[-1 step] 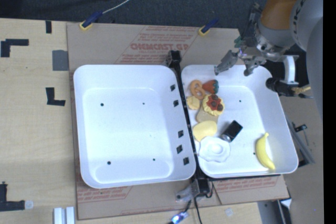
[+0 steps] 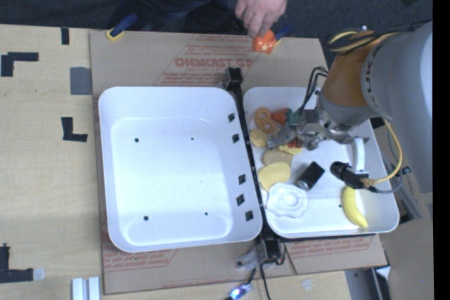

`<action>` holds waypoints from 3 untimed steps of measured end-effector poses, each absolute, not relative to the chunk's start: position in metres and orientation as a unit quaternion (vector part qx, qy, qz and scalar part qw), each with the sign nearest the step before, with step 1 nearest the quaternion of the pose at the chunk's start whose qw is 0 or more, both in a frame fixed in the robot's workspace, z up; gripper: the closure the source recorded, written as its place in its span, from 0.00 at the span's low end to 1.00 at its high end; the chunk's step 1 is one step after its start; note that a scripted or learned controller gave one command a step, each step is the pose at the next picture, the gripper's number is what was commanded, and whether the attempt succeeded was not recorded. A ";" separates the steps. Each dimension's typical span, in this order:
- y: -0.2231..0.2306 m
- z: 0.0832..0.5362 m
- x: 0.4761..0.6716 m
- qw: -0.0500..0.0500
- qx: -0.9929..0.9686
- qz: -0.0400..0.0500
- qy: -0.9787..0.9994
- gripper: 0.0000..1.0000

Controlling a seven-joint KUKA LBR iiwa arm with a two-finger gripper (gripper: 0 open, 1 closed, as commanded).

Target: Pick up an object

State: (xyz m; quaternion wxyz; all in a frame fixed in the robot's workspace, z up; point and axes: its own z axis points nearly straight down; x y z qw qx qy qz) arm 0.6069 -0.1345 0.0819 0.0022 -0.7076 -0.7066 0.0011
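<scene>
The right bin (image 2: 383, 221) holds several small objects: a yellow banana (image 2: 354, 207) at the front right, a white fried-egg toy (image 2: 287, 201), a tan piece (image 2: 275, 173), a black block (image 2: 309, 174), and a cluster of red, orange and yellow food toys (image 2: 271, 121) near its left wall. My gripper (image 2: 293, 135) is low over that cluster, at its right side. The grey arm with its orange band (image 2: 349, 77) reaches in from the right.
The left bin (image 2: 169, 165) stands beside the right one. A person's hand (image 2: 261, 0) at the top holds a small orange object (image 2: 264, 43) above the cardboard sheet behind the bins. A yellow cable (image 2: 394, 151) hangs along the arm.
</scene>
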 end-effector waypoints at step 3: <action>-0.008 0.184 0.626 0.001 -0.705 0.000 -0.709 1.00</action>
